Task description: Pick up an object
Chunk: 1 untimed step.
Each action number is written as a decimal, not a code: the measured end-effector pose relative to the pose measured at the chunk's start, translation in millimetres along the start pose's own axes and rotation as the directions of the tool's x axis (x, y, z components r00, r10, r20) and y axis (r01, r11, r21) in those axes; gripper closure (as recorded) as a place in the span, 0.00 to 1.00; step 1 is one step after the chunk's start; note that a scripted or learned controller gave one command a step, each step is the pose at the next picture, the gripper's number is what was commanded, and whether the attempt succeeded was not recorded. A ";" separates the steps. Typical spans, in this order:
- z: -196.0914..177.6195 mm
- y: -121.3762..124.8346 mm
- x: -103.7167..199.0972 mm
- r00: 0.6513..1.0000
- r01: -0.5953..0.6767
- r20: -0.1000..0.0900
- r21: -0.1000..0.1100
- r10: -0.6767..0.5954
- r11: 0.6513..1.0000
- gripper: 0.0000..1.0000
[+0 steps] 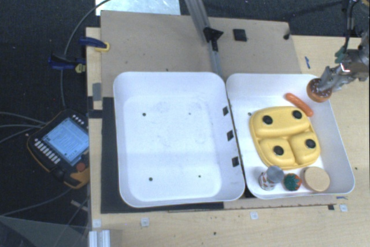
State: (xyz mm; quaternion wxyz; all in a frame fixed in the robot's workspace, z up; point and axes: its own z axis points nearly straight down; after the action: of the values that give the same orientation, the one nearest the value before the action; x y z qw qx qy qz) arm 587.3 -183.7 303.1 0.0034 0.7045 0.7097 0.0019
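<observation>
Yellow tray [284,135] 1 | orange sausage [298,104] 1 | white bins [124,124] 2

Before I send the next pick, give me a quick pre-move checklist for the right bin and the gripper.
1. Objects available in right bin: ok, yellow block, orange sausage, round tan disc, green ball, small metallic piece.
2. Gripper over the bin: not ok, at its upper right rim.
3. Finger state: cannot tell.
4. Something already held: cannot tell.
5. Small items separated: not ok, clustered along the near wall.
</observation>
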 end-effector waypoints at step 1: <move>11.3 -3.1 43.9 1.000 0.001 -0.003 0.007 -0.001 1.000 1.00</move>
State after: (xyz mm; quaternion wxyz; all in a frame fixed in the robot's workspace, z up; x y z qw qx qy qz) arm 584.0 -139.8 291.7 0.0000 0.7039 0.7102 0.0006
